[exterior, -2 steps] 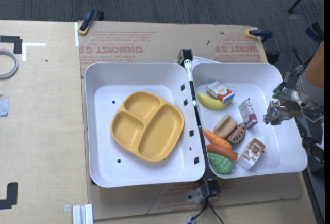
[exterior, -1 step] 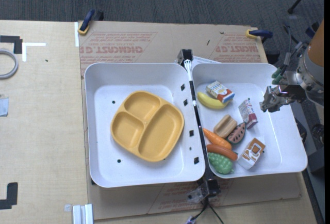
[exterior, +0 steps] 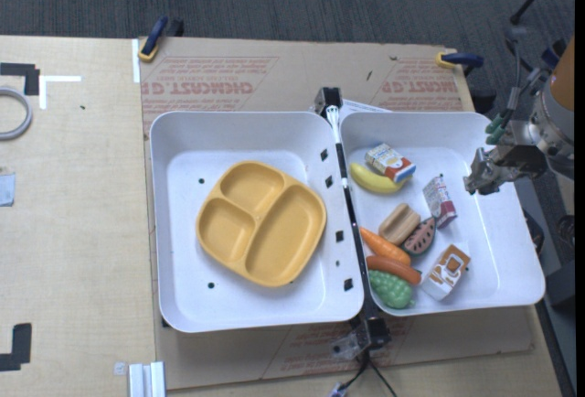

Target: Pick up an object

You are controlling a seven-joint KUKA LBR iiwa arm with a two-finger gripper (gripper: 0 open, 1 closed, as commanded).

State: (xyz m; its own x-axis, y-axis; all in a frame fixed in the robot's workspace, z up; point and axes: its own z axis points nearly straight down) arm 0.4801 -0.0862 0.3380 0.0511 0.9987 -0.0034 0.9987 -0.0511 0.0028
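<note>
The right bin (exterior: pixel 512 230) holds several toy foods. A yellow banana (exterior: pixel 373 178) lies beside a small red and white carton (exterior: pixel 391 162) at the back. A snack packet (exterior: pixel 440 200), a bread roll (exterior: pixel 398 223) and a watermelon slice (exterior: pixel 421 238) sit in the middle. Toward the front are a carrot (exterior: pixel 388 248), a red sausage (exterior: pixel 393 268), a green vegetable (exterior: pixel 392 291) and an orange and white carton (exterior: pixel 447 271). My gripper (exterior: pixel 483 177) hangs over the right bin's right side, to the right of the snack packet, with nothing seen in it.
The left bin (exterior: pixel 174 203) holds a yellow divided plate (exterior: pixel 262 221). A black clip (exterior: pixel 328 100) sits where the two bins meet at the back. Cardboard (exterior: pixel 228 80) lies under both bins. The arm (exterior: pixel 548 112) comes in from the right edge.
</note>
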